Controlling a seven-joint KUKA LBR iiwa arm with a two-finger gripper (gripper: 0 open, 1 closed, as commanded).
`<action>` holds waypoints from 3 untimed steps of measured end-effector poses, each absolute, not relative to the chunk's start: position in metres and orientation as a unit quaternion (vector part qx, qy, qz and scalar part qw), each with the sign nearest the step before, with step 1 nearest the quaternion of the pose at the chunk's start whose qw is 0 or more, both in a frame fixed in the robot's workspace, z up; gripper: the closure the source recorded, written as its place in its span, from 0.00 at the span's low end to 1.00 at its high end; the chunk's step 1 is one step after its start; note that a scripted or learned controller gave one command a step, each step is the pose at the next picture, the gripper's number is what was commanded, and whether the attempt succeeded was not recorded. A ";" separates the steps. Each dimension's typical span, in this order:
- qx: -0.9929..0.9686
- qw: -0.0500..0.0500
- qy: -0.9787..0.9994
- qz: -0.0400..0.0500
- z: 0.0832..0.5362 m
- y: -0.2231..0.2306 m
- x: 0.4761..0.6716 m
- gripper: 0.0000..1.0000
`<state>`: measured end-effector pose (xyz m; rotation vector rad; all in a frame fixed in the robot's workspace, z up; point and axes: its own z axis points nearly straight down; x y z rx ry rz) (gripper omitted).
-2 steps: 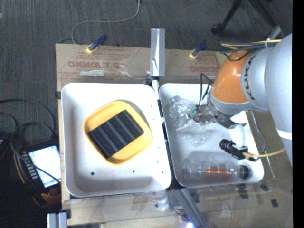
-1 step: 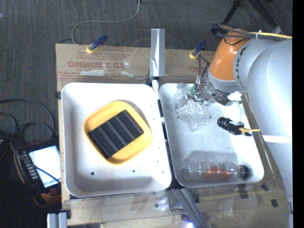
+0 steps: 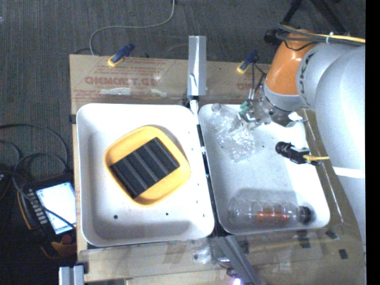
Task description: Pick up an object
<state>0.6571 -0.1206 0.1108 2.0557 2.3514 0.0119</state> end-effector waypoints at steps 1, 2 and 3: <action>0.578 0.004 0.816 0.000 0.186 -0.062 0.632 1.00; 0.578 0.001 0.816 -0.001 0.184 -0.061 0.631 0.00; 0.535 0.001 0.845 0.000 0.311 -0.019 0.669 0.00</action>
